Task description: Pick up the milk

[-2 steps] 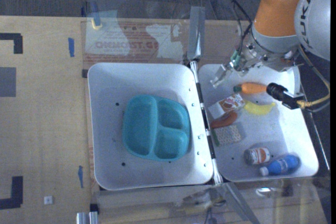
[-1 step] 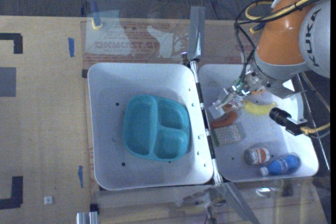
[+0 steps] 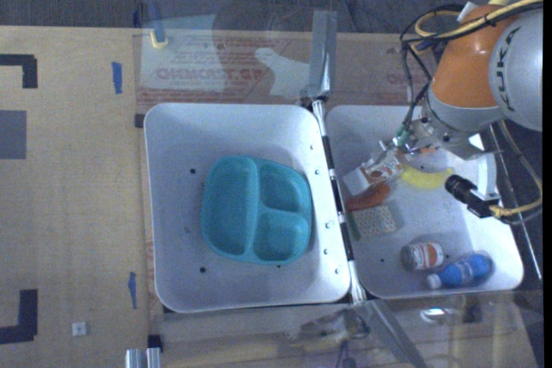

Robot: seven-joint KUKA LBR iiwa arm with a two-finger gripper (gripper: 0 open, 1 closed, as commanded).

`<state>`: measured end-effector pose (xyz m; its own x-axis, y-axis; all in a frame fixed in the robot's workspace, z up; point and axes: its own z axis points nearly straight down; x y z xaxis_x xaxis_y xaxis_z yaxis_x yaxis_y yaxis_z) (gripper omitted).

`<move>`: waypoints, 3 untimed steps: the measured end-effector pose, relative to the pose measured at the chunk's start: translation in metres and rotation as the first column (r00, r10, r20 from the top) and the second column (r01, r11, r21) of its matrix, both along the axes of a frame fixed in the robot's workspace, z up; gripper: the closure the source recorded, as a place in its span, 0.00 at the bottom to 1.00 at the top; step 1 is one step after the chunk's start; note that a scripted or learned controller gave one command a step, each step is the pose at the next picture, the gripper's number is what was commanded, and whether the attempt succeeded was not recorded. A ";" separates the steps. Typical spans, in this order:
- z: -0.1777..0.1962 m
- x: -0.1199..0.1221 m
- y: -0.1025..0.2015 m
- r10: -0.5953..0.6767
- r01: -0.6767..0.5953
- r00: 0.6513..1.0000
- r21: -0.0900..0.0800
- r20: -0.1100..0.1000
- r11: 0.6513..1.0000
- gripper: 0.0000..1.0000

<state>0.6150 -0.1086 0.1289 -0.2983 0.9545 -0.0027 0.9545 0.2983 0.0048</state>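
Right shallow white bin (image 3: 509, 271): small white carton with an orange-brown label, taken to be the milk (image 3: 380, 169), lies tilted at 10 o'clock from the bin's centre. The grey two-finger gripper (image 3: 412, 142) is touching or just beside its 2 o'clock end. Claw state: cannot tell.

Yellow curved item (image 3: 424, 179) sits at the carton's 4 o'clock, red flat item (image 3: 367, 196) at 7 o'clock; both are close.

Judgement: grip across the carton's narrow sides and lift straight up, clear of those neighbours.

Writing: "KUK…" on the grey arm (image 3: 520, 69). Carton label illegible.
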 end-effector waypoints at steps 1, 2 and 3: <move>-0.015 0.002 0.005 -0.092 0.092 0.996 0.003 0.006 0.996 0.00; -0.016 0.002 0.006 -0.081 0.081 0.997 0.002 0.009 0.997 0.00; 0.056 0.037 0.021 -0.188 0.188 0.982 0.001 -0.004 0.982 0.00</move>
